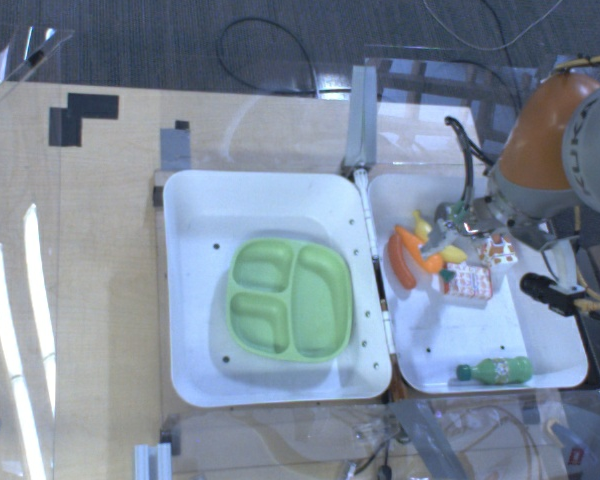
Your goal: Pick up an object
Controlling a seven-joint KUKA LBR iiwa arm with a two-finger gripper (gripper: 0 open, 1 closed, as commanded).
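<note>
Reaching stage: hand (pixel 452 224), grip unclear, low over toy food (pixel 432 250) at right bin's (pixel 555 363) twelve o'clock; next, closing.

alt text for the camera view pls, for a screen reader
The arm's end effector hangs low over a cluster of toy food in the right bin, with a green bottle lying near that bin's front edge. The left bin holds a green divided tray.

A pale wooden bench (pixel 80 268) bears two white bins (pixel 190 298) (pixel 550 353) side by side.
</note>
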